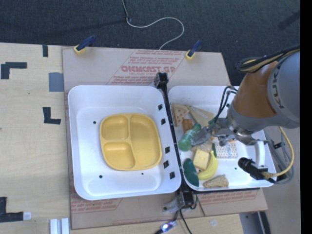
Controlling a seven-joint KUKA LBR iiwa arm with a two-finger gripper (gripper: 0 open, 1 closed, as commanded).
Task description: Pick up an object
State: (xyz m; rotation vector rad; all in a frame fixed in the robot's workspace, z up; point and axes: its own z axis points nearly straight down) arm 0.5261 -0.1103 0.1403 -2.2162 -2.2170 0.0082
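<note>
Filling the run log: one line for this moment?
arm: over right bin | gripper: low among toy food, beside green bottle | left bin: yellow plate

Red printed lettering runs across the flat brown cardboard sheet under the two bins; its largest line seems to read "CHEMCAST GP", while the smaller lines are too blurred to read.

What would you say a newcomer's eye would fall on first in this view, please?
Probably the yellow divided plate, lying alone in the left bin. Next comes the grey and orange arm reaching in from the right, its gripper low over the right bin, where a jumble of toy food lies, among it a banana and a green bottle.
</note>
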